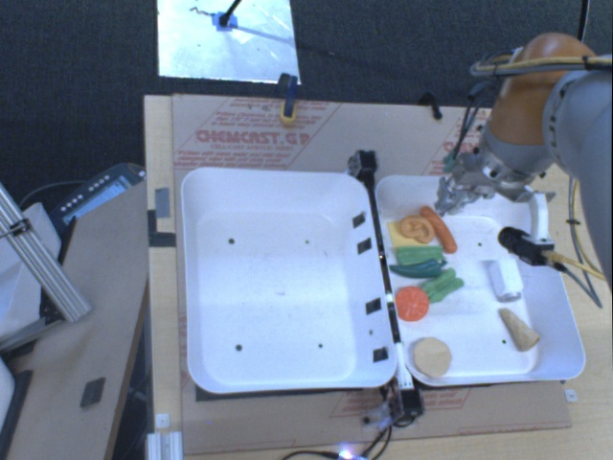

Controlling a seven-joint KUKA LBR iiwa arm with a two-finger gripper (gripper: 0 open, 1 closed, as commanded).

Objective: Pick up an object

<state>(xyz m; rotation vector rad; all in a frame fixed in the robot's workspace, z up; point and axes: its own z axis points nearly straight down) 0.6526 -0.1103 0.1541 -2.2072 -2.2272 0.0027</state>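
The hand point(450, 199) is placed just above the carrot point(439, 229) in the right bin point(565, 348); whether it is open cannot be told. A smooth, rounded carrot could be squeezed out sideways, or the crowded yellow slice point(414, 230) nudged. Glossy plastic food is seen, plus a matte cone point(518, 329).

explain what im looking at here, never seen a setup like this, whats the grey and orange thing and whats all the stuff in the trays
This is one camera fixed above a workbench, looking down at a slant. The grey and orange thing is a robot arm reaching in from the right; its gripper hangs over the back of the right bin. I cannot tell whether it holds anything. The bench bears two shallow white bins, the left bin beside the right one. The right bin contains toy foods: an orange carrot, a yellow block, green pieces, a red tomato, a tan round, a cone, plus a white block.
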